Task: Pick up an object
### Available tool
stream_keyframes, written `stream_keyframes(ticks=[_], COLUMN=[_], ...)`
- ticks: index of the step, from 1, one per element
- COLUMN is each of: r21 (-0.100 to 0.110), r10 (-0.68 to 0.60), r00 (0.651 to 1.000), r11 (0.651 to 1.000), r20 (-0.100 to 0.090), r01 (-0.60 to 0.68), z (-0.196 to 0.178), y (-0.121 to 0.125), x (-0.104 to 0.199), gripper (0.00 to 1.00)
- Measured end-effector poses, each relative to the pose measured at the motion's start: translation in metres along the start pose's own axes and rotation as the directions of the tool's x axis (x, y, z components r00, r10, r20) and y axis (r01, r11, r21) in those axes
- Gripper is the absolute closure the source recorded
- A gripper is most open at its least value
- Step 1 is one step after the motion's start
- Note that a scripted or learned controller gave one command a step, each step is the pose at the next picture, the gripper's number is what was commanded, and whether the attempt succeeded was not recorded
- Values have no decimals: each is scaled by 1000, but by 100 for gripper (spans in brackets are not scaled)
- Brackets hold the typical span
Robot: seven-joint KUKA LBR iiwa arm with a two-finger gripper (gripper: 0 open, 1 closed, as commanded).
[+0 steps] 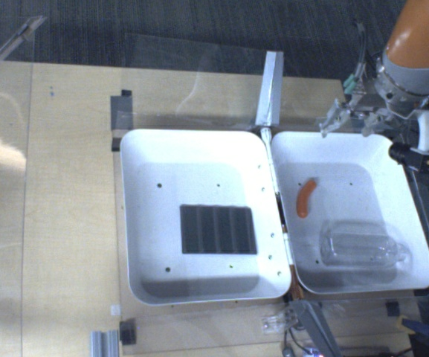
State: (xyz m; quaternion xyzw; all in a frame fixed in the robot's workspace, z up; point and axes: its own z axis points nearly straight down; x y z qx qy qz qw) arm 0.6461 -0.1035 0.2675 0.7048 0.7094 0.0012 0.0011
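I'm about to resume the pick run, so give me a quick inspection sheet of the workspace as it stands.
Surface: wooden bench bearing two shallow white bins side by side.
Job's things: orange sausage-shaped object and clear plastic bottle lying on its side, both in the right bin; dark ribbed rectangular piece lying flat in the left bin.
Clutter: nothing seen.
Gripper: gripper above the right bin's far rim, holding nothing.
Cables: thin wires beside the wrist.
Surroundings: grey metal divider post between the bins; dark floor beyond.
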Motion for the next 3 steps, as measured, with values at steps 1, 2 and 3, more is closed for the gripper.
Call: stream_keyframes(ticks=[1,2,3], r21=[-2,-7,-2], r10=[122,123,167], r00=[992,992,986], r11=[992,992,986], r20=[-1,-2,-1], r01=[-122,-123,-167], z=[171,160,81], y=[-26,-24,20], x=[21,22,109], gripper=[0,100,100])
